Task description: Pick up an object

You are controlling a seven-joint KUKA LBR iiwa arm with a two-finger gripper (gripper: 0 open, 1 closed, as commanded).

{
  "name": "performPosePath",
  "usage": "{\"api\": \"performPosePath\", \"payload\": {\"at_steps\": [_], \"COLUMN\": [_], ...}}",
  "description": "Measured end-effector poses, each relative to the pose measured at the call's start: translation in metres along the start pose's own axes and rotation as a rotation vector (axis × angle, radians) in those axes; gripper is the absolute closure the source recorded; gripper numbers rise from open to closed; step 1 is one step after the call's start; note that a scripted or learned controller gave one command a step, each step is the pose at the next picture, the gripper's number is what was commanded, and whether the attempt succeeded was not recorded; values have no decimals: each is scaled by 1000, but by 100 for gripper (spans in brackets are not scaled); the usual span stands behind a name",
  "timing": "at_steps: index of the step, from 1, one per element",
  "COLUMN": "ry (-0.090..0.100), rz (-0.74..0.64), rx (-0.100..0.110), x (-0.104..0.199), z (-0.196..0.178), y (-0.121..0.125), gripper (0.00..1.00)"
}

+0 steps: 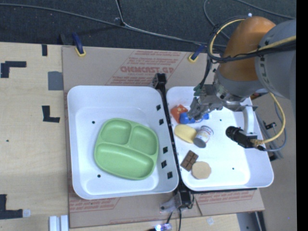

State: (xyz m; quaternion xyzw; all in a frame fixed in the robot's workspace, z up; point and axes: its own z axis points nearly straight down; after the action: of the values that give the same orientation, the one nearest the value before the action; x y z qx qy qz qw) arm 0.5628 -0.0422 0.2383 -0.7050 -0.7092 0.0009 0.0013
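Likely target: blue object (202, 115) sitting in the right bin (260, 177), near its far-left corner, mostly hidden under the gripper (198, 110). Which object the program is aiming at is my guess. Red-orange item (179, 112) touching it on the left, hard against the divider (166, 124) between bins. Gripper is hanging right over the blue piece, so it's lying straight below and a shade to the right of the tips. Can't tell the gripper's state from this angle, and nothing is visibly held. Blue piece's long axis: too occluded to call.

Just toward the bin's near edge: yellow lemon-like piece (185, 132) with a small tin can (204, 136) on its side touching it. Further toward the near-left corner: brown chocolate-bar piece (188, 160) and a tan cookie (201, 170). Left bin (77, 129) is carrying a green divided plate (126, 148).
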Motion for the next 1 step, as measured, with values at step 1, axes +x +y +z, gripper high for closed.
{"api": "performPosePath", "payload": {"at_steps": [1], "ry": [1], "rz": [-2], "rx": [-3], "x": [55], "z": [-2], "y": [26], "gripper": [100]}}
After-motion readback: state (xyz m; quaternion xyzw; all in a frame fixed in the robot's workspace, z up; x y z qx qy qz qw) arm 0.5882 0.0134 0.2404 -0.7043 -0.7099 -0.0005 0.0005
